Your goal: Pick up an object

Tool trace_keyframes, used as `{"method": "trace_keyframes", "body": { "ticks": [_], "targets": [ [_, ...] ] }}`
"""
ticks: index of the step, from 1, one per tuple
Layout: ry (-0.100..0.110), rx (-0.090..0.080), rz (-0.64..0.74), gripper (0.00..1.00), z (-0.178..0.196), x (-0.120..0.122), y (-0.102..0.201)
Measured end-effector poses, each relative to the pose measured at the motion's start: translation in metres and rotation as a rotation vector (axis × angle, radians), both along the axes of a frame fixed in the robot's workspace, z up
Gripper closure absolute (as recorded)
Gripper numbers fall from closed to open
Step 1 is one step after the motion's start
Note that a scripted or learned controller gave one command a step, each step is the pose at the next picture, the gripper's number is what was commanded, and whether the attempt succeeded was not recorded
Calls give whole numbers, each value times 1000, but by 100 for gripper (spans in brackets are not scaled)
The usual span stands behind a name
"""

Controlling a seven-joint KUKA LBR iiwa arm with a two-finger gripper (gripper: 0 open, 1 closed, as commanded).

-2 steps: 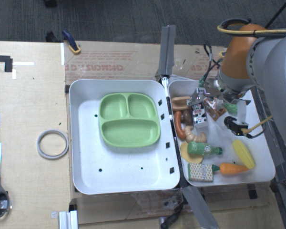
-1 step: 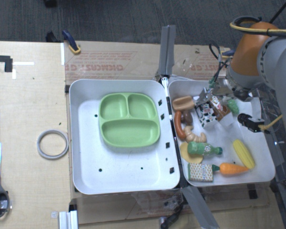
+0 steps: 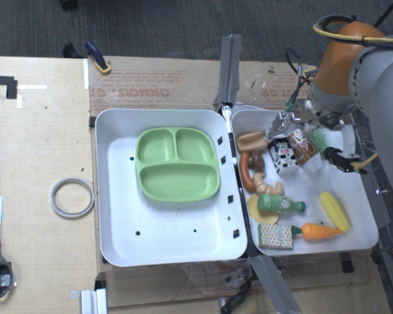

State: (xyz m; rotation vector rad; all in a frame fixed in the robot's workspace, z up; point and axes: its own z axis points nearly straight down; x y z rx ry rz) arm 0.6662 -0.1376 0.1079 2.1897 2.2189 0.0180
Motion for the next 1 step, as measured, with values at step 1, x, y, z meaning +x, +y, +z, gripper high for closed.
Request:
{"method": "trace_keyframes", "body": {
  "ticks": [1],
  "targets": [
    [-7, -4, -3, 0, 0, -12, 19]
  ]
}}
